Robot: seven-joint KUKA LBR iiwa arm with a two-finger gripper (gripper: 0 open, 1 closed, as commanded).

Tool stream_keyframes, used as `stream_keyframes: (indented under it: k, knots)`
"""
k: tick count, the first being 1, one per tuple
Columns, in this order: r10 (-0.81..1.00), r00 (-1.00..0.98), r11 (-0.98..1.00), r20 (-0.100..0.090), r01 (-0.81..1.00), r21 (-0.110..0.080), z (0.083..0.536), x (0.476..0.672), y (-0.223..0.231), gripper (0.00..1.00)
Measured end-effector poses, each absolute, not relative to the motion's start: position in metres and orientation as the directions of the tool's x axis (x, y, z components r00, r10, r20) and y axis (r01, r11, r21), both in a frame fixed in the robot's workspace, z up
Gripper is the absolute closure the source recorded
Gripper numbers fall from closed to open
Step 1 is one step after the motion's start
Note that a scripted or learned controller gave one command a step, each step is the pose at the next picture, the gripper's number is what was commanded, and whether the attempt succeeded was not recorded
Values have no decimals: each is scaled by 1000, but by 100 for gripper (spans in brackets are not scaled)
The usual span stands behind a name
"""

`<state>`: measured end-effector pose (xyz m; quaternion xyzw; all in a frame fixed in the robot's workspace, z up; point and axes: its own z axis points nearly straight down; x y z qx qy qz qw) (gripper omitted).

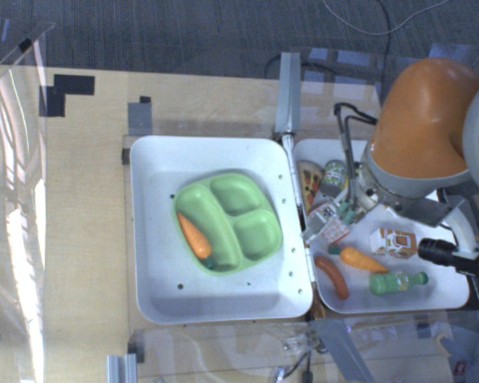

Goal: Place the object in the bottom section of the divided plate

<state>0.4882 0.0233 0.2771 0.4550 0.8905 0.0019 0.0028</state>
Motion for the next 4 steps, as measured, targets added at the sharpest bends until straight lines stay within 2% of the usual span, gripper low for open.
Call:
stream_keyframes:
  k: [1,2,3,4]
  knots:
    - [910,-414,414,-2,910,5,265,517,-16,0]
    - [943,-333,333,-4,943,7,375,488,-80,0]
    - [825,-564,565,-5,825,4,298,488,-122,0]
    - [850,-527,527,-7,850,6,376,490,-172,0]
